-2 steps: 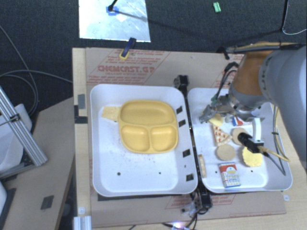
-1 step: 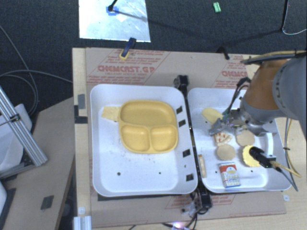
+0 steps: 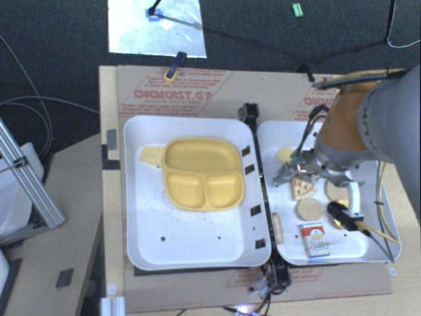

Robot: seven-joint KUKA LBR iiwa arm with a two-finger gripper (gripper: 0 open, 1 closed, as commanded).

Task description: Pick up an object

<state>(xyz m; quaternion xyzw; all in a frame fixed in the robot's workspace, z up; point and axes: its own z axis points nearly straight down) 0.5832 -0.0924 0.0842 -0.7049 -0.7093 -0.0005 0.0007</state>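
in the right bin, nearest the camera, lies one small red-and-white carton, then one round tan cracker, one toy pizza slice and one pale yellow piece, with a tan stick by the inner wall; all look light and stiff, and the pizza slice, flat and thin, seems best pinched across its edges. the gripper hovers just beside that slice, though whether it is released or clenched i cannot tell. farther left, the left bin bears one yellow compartment tray.
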